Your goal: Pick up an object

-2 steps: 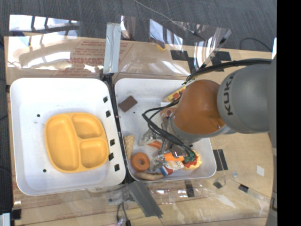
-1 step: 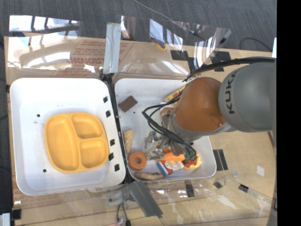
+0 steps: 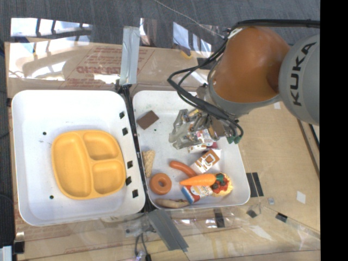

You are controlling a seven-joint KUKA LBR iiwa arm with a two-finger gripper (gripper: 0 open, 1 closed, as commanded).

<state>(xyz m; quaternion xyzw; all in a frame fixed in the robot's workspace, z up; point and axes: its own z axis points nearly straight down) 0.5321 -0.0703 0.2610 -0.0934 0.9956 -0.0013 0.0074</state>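
Note:
The right bin (image 3: 237, 155) holds several toy foods: a brown chocolate square (image 3: 147, 119), a red sausage (image 3: 182, 168), a brown doughnut (image 3: 160, 183), an orange carrot (image 3: 198, 180), a small white-and-orange carton (image 3: 208, 160) and a pale bread slice (image 3: 148, 161). My gripper (image 3: 187, 130) hangs in the middle of this bin, just above and left of the carton, right of the chocolate square. The orange wrist band and cables hide what lies under the arm.
The left bin (image 3: 32, 113) carries a yellow divided plate (image 3: 88, 162). A pizza-like toy (image 3: 223, 184) and a tan piece (image 3: 169, 203) lie along the right bin's front wall. Cardboard and tape lie behind the bins.

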